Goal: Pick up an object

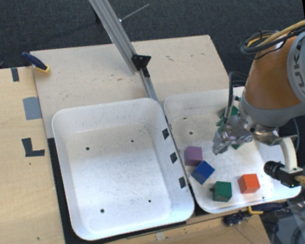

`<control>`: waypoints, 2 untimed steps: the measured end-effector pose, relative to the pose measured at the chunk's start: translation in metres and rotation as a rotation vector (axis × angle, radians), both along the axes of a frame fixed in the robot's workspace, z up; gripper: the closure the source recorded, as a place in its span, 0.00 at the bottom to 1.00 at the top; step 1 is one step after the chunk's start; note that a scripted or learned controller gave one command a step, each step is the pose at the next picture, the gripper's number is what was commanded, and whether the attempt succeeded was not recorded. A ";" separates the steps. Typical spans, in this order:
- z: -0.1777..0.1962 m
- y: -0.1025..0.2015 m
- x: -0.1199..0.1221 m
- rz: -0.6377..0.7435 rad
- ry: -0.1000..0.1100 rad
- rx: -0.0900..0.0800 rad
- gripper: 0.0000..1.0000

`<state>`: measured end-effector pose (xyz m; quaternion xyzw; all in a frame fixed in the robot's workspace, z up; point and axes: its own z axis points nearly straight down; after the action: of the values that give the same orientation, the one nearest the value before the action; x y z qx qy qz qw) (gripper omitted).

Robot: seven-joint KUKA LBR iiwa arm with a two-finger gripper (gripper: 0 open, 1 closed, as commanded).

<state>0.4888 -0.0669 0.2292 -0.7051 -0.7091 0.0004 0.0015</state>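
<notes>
Four blocks lie in the right bin (195,106), all in its near half: a purple block (193,154), a blue block (203,172) touching it on the near side, a green block (222,191) nearer still toward the bin's front rim, and an orange block (249,183) just beside the green one, toward the arm. Something small and green (232,112) shows in the same bin, farther back than the purple block and partly hidden by the arm, too covered to name. The arm (275,86) reaches over the right bin from its outer side, and the pincer (223,142) hangs low in that bin, near the purple block on the arm's side; whether it is parted or clenched cannot be told, and no block can be seen in it. The left bin (62,126) sits against the right bin's inner wall, both on the bench (88,71)
</notes>
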 end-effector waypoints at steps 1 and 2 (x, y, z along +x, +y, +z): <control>-0.006 0.062 0.003 0.002 0.000 0.000 1.00; 0.007 0.112 -0.001 0.001 0.000 0.000 1.00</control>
<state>0.4879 0.0451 0.2358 -0.7046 -0.7096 0.0001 0.0015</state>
